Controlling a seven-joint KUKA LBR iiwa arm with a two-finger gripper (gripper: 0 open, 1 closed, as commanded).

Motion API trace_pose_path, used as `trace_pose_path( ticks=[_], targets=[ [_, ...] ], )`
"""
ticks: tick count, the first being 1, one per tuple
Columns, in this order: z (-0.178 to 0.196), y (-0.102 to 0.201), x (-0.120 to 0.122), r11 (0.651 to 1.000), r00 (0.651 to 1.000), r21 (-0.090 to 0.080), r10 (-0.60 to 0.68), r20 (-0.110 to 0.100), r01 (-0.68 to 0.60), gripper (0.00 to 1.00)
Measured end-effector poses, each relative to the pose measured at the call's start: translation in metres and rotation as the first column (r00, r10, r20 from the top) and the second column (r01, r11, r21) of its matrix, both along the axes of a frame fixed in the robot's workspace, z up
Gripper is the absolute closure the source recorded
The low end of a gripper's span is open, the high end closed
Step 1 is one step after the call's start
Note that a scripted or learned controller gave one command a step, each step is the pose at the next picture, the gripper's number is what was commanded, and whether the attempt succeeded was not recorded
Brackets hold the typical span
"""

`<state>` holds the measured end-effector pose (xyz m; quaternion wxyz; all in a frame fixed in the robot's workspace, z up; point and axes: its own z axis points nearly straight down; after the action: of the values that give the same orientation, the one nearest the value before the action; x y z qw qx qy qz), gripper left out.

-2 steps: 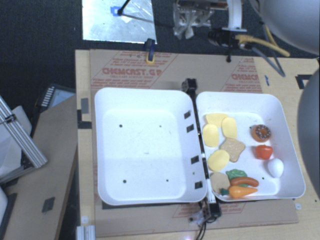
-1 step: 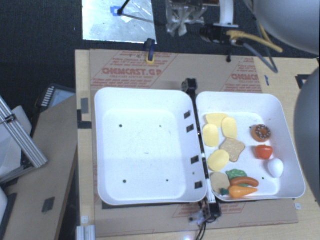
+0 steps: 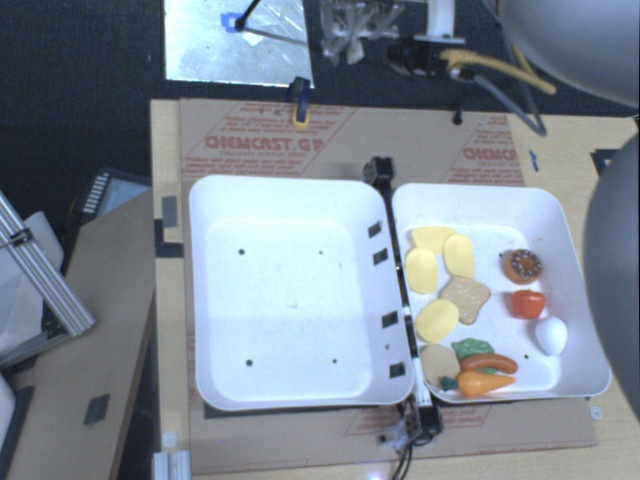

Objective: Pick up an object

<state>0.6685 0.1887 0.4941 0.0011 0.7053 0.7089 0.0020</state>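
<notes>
Left bin (image 3: 280, 298): big, with lots of room. Right bin (image 3: 565, 228): toy food inside, packed close by the left wall and bottom rim. Arm (image 3: 570, 28) up at the far side, gripper (image 3: 350, 23) well away from the food; cannot tell how open, nothing seen in it.

Could go wrong: slices (image 3: 437, 268) flat and touching, so hard to grab just one. Carrot (image 3: 485, 381) right by the rim, so easy to bump the wall. Donut (image 3: 521, 265), tomato (image 3: 527, 303) and egg (image 3: 551, 335) more apart, with room around; egg round, so could roll off.
</notes>
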Motion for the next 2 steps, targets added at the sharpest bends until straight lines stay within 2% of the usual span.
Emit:
trace_pose_path(
  ticks=[2],
  targets=[
    [0.032,0.022,0.0,1.0,1.0,0.0,0.0,0.0,0.0,1.0]
  ],
)
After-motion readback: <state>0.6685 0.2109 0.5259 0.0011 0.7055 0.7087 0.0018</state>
